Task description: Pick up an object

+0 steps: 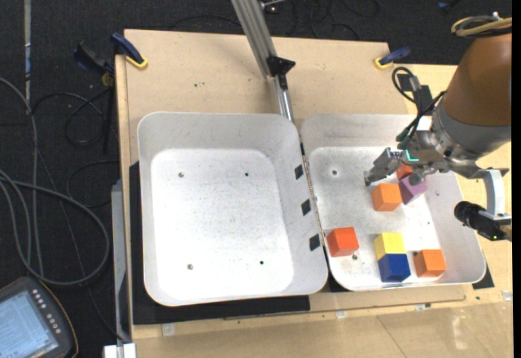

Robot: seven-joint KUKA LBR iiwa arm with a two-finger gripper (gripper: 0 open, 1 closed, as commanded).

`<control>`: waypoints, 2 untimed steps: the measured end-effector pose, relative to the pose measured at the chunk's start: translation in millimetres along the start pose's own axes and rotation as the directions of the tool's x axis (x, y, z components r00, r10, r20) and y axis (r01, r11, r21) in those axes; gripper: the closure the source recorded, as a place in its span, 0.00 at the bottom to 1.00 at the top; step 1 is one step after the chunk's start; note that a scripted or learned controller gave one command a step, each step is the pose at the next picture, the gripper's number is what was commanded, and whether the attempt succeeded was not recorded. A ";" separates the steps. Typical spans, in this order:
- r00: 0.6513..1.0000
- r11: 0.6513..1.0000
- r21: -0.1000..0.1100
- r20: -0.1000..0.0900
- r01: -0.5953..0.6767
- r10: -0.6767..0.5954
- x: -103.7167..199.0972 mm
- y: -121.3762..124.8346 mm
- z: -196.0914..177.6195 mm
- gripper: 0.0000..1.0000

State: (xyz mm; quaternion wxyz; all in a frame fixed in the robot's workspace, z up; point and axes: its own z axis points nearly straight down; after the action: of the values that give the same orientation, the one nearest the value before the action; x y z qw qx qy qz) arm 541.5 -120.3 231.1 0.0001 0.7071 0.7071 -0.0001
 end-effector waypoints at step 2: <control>1.000 1.000 0.006 -0.001 -0.001 0.001 -4.0 -5.4 103.1 0.00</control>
State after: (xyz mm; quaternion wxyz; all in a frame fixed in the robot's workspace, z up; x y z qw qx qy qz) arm 536.2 -124.3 128.0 -0.0024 0.7076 0.7066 -0.0020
